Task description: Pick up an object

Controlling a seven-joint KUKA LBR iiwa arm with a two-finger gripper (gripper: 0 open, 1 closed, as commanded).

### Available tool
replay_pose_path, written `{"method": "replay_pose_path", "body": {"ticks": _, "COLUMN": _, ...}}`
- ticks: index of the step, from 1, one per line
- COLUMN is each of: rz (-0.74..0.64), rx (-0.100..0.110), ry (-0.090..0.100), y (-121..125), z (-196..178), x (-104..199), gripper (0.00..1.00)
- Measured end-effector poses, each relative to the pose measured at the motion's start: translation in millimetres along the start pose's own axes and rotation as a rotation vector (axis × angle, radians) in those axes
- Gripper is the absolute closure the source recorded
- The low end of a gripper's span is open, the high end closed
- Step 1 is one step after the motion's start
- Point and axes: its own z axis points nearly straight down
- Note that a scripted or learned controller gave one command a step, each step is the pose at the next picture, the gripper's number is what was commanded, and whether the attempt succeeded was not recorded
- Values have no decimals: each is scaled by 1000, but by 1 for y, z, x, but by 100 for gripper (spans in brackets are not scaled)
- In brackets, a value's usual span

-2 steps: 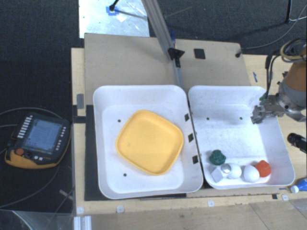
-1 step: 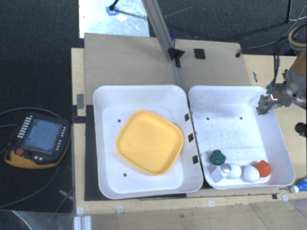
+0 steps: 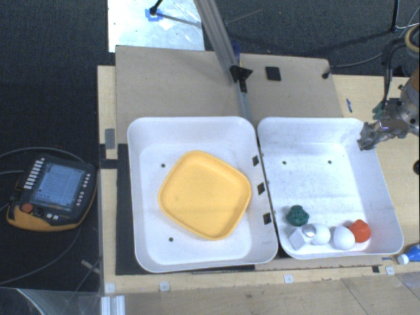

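The right bin [image 3: 328, 143] holds several small objects along its near edge: a dark green lump [image 3: 298, 214], a grey block [image 3: 296, 237], a small white piece [image 3: 319, 233], a white egg-shaped ball [image 3: 343, 237] and an orange-red ball [image 3: 359, 229]. My gripper [image 3: 369, 136] hangs at the right bin's far right rim, well away from those objects. Nothing shows between its fingers. A yellow square plate [image 3: 205, 193] lies in the left bin [image 3: 147, 176].
A grey pole [image 3: 220, 31] slants down to a black clamp behind the bins. A brown board [image 3: 170, 77] lies under the bins' far side. A teach pendant [image 3: 52, 190] rests on the floor at the left.
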Motion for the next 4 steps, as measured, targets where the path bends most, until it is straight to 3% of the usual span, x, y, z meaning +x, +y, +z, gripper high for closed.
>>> {"method": "replay_pose_path", "body": {"ticks": 2, "rz": -4, "rx": 3, "ry": 2, "y": 15, "z": 16, "x": 108, "gripper": 100}}
{"method": "replay_pose_path", "body": {"ticks": 4, "rz": -3, "rx": 3, "ry": 2, "y": 21, "z": 2, "x": 201, "gripper": 100}}
